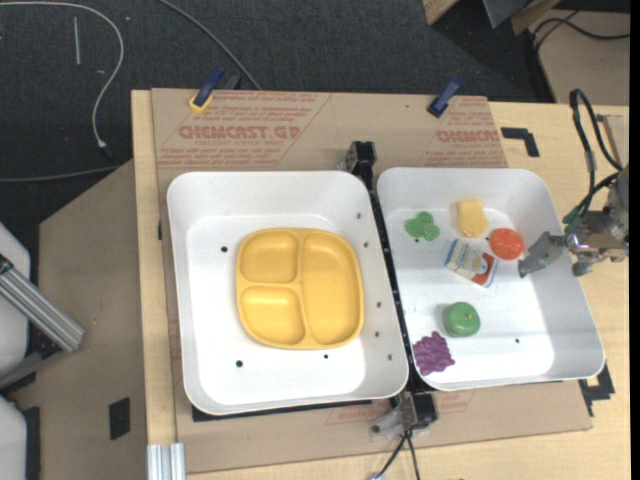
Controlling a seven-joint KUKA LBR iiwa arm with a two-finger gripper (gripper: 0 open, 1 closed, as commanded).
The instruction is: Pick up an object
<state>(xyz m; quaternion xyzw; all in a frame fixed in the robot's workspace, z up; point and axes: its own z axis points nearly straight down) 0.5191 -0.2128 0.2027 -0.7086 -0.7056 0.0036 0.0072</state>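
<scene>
At the right of the scene, saw the grey two-finger gripper (540, 255) reaching in low over the right wall of the right-hand shallow white plastic bin (560, 353). Could not tell whether its jaws stood apart or together. Found its tip just to the right of a round orange-red ball-like fruit (506, 243); could not tell whether touching it or slightly apart. Counted five more small things in that same bin: a yellow blocky toy piece (471, 217) at the far side, just left of the ball; a small green leafy toy vegetable (422, 227) further left; a white, blue and red packet (469, 259) lying flat, just near of the yellow piece; a round green toy apple (461, 318) nearer still, apart from the packet; and a purple bunch of toy grapes (433, 352) at the near-left corner. Noted, in the left-hand shallow white bin (200, 268), a yellow plastic plate with three compartments (299, 288) lying flat in the middle, well apart from the gripper. Saw both bins resting side by side on a brown cardboard sheet (300, 128), pinned at its far edge by two blue clamps (208, 90).
</scene>
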